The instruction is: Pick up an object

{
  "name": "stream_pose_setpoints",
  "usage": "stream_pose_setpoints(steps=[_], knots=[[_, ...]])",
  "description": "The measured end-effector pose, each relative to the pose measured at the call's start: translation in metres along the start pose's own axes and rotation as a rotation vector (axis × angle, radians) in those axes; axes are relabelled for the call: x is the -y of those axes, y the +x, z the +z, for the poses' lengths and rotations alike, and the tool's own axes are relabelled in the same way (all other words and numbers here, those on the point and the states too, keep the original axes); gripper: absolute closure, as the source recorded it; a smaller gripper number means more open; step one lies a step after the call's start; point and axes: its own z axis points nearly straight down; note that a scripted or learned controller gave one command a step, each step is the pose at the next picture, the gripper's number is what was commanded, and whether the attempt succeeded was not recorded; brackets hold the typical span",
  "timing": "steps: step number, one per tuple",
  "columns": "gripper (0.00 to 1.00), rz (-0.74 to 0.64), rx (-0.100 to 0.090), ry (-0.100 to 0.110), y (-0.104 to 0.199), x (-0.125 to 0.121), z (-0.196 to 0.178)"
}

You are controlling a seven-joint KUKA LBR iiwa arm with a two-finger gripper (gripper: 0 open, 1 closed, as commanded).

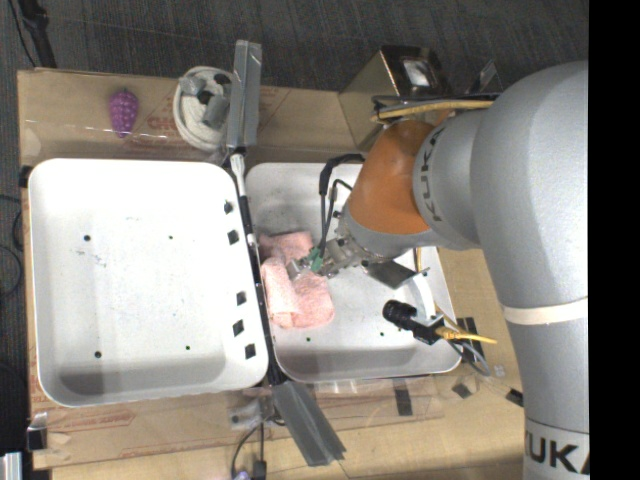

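1. Pink soft object (297,288): crumpled, lying in the right bin (350,353), pressed close to that bin's left wall.
2. Gripper (313,261): down inside the right bin, right at the upper edge of the pink soft object; cannot tell whether spread or closed, nor whether gripping anything.
3. Grey arm (470,168): reaching in over the right bin.
4. Left bin (130,268): directly alongside the right bin.
5. Purple lump (123,111) and white roll (200,103): on the bench beyond the left bin, apart from each other.

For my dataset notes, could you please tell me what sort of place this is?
Probably a robotics lab's grasping bench: a KUKA arm over two white bins, a pink soft object in the right one.
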Motion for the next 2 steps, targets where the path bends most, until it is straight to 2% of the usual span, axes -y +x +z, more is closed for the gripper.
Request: stream_pose_setpoints(steps=[2], knots=[[0.0, 0.029, -0.002, 0.001, 0.0033, 0.0096, 0.0004]])
